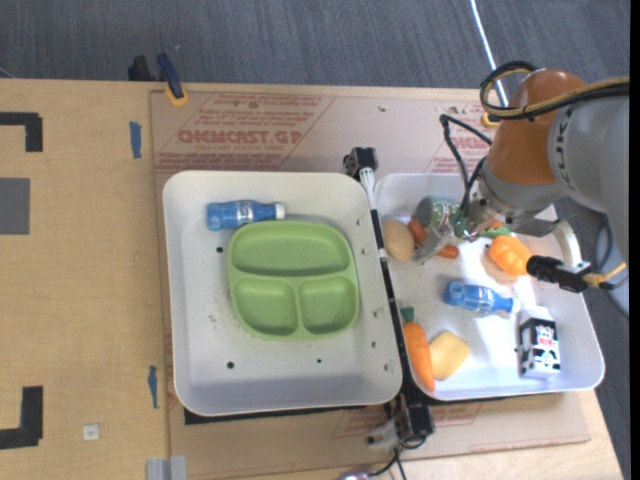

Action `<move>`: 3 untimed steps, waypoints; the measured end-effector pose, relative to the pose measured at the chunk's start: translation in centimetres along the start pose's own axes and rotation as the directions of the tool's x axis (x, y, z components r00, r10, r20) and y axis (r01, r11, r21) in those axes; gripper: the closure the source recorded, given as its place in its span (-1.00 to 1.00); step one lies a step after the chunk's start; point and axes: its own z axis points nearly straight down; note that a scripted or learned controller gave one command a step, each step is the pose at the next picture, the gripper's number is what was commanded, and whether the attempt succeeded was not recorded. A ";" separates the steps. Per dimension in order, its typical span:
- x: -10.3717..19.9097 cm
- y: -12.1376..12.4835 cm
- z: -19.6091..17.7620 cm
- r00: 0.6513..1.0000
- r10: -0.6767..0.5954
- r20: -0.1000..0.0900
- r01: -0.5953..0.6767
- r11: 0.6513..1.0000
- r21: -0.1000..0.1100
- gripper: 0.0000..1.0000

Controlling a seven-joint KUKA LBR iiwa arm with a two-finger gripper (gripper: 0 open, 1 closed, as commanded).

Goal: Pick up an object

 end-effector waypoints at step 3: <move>0.1 3.3 0.2 0.903 0.430 -0.025 -0.429 0.903 0.043 -1.00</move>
